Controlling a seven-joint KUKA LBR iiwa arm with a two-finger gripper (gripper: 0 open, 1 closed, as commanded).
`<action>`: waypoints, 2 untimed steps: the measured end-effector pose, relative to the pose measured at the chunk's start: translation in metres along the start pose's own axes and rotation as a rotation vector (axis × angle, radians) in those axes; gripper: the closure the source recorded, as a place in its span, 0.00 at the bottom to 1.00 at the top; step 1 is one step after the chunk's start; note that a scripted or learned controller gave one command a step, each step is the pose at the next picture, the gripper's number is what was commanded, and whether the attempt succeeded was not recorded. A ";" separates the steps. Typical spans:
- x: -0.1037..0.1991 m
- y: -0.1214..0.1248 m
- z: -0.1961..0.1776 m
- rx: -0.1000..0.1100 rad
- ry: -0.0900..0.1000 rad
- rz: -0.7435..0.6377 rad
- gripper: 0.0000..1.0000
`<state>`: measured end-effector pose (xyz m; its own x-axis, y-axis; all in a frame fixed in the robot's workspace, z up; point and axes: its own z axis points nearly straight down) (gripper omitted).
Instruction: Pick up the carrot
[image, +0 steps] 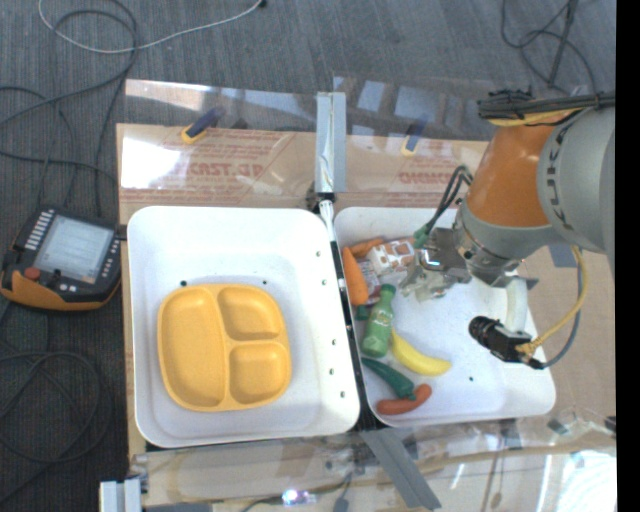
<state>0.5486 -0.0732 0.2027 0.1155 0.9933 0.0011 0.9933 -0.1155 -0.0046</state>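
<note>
One tapered orange carrot (353, 277)

— The bins (300, 225)? Smooth white plastic, faintly glossy.
— And that yellow tray (225, 345) at lower left?
— Matt plastic. The carrot (354, 277) and banana (418, 357) look like glossy toy plastic; the floor (60, 120), rough grey carpet.

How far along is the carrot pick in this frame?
Nothing looks done yet: the carrot lies against the left wall of the right bin, beside the green bottle. In hand: the gripper sits low to the carrot's right, apart from it. Left: reaching over, grasping and lifting it.
</note>
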 end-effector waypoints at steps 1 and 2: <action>-0.040 0.035 -0.110 -0.003 -0.005 -0.512 1.00; -0.073 -0.034 -0.043 -0.002 -0.002 -0.481 1.00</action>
